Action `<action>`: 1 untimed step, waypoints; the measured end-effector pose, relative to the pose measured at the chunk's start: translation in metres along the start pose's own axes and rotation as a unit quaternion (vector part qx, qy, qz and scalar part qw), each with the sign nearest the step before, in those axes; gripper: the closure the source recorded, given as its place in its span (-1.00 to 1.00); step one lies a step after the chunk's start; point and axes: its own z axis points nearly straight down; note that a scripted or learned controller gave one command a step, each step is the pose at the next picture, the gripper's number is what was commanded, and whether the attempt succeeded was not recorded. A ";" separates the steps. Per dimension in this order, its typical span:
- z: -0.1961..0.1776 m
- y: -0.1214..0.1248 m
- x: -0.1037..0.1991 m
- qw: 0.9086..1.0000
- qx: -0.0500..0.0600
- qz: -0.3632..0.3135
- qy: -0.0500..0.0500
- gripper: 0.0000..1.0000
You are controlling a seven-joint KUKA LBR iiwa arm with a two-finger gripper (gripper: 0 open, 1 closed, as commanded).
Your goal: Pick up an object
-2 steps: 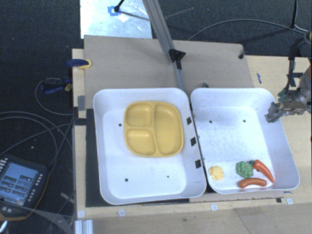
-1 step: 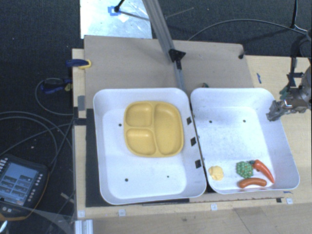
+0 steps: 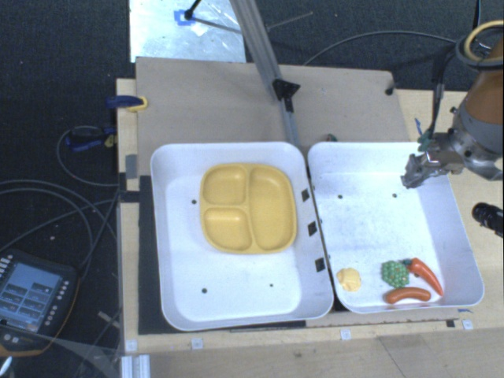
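Sausage (image 3: pixel 408 295), carrot (image 3: pixel 426 276), broccoli (image 3: pixel 394 273) share right bin (image 3: pixel 370 211); left bin (image 3: pixel 177 235) holds yellow tray (image 3: pixel 248 208); fingers' (image 3: pixel 413 174) state unclear.

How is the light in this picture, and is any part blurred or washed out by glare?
Camera view: light is even with soft shadows; the white bins are bright yet not blown out; a glare patch whitens the floor at top; the gripper looks slightly soft; the small foods stay distinguishable.

The arm (image 3: pixel 482 124) is built of rounded grey segments, with an orange band above the wrist and a yellow ring at its upper end. A dark cable runs down along its side. The gripper (image 3: pixel 415 172) is a compact block of grey and black metal, small and angular
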 end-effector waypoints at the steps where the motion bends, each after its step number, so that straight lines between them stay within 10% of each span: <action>1: 0.010 0.002 0.061 1.000 0.001 0.000 0.001 1.00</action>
